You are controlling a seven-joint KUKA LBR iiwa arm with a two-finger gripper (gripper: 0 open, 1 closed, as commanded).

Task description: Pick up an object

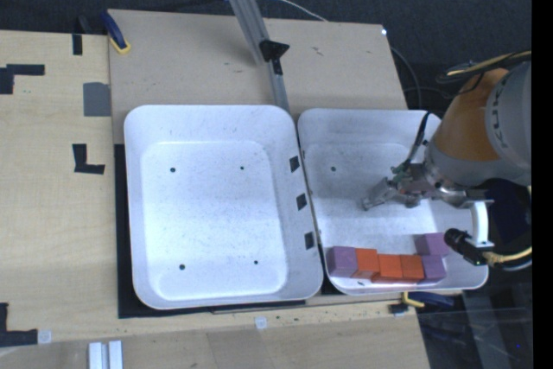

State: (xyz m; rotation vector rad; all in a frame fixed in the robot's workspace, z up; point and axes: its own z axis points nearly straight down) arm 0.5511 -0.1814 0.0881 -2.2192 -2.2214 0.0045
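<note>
Gripper (373, 201) over right bin (363, 130), grip state unclear, purple and orange blocks (387, 264) along near wall

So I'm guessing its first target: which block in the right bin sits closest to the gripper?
The purple block at the right end of the row, set slightly above the others. It lies nearest the gripper; the orange blocks and the left purple block lie farther away.

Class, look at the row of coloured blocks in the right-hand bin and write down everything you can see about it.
The row of blocks lies along the near wall of the right bin, in its front corner. It is a tight cluster of small blocks, purple at both ends and orange to red between them, matte like foam or wood. They touch one another and rest on the bin floor. The gripper hangs above the bin's middle, apart from them.
</note>
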